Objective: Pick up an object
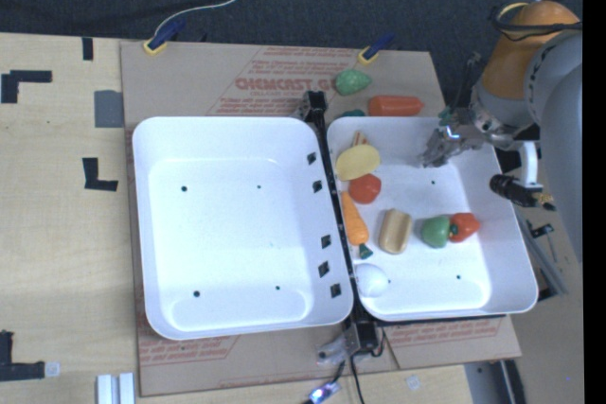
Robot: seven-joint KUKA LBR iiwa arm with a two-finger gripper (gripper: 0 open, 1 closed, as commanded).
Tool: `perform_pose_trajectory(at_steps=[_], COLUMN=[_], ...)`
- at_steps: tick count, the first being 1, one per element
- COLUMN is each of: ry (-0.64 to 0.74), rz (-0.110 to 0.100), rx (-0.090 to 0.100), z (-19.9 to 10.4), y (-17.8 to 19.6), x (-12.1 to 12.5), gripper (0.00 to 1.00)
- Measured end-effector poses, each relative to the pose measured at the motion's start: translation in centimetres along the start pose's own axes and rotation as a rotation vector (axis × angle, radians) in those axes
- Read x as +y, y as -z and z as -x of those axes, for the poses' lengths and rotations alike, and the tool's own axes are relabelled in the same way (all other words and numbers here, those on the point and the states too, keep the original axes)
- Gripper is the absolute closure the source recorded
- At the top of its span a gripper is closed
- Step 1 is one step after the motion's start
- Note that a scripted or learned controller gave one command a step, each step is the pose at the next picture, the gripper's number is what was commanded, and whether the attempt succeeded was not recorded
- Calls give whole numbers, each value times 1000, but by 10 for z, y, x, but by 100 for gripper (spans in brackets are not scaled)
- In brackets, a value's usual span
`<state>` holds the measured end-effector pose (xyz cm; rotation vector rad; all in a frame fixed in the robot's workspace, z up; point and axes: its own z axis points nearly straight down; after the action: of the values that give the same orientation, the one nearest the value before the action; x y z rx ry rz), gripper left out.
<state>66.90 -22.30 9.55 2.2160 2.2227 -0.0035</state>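
Two white bins side by side; items sit in the right bin (492, 293). Taking the tan roll (394, 231) as landmark: a green pepper (435, 231) lies just right of it, touching a red tomato (463, 226). An orange carrot (354, 220) lies just left of the roll. A yellow piece (357, 162) and a red ball (365, 188) sit up-left of it. The gripper (437, 149) is up-right of the roll, over bare bin floor near the far rim, nothing seen in it. Whether it is closed or spread: cannot tell.
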Motion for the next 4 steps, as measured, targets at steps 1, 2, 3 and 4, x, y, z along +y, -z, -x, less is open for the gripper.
perform_pose_trajectory(at_steps=[1, 2, 3, 4], ry=[-1, 0, -1, 0], rz=[-1, 0, -1, 0], rx=[1, 0, 2, 0], z=[0, 0, 0, 0], y=[-11, 0, -11, 0], x=[-1, 0, -1, 0], gripper=[100, 100, 100, 100])
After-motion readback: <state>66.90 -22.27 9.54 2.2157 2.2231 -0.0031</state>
